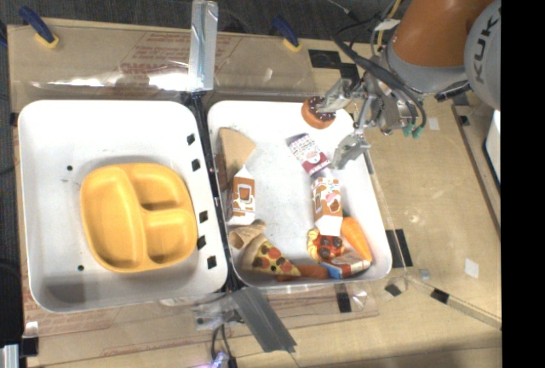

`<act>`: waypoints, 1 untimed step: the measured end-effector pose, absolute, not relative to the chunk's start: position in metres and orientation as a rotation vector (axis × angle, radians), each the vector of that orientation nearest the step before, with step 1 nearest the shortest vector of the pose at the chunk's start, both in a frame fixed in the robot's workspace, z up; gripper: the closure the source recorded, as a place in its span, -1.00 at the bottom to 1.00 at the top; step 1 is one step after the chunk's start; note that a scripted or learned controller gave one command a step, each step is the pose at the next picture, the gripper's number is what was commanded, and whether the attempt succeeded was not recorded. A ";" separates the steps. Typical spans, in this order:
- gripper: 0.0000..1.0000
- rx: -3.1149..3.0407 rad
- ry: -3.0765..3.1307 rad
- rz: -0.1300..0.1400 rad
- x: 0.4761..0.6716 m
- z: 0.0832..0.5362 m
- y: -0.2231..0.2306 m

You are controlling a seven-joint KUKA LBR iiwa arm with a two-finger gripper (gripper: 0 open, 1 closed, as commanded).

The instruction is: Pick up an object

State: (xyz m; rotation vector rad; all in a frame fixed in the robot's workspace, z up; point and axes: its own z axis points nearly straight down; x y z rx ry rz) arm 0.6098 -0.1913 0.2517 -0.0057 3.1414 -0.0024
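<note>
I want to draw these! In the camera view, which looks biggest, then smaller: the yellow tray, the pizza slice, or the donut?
Largest to smallest, as they look in the camera view:
1. Yellow tray, by far the biggest.
2. Pizza slice, much smaller.
3. Donut, smallest, at the right bin's top rim.

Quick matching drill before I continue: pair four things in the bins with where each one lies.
Things:
1. yellow tray
2. donut
3. pizza slice
4. carrot

Places:
A. right bin, far rim
B. left bin
C. right bin, near right corner
D. right bin, near left corner

Pairs: 1-B, 2-A, 3-D, 4-C
</note>
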 end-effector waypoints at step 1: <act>-1.00 0.219 3.143 0.003 0.489 0.153 -0.204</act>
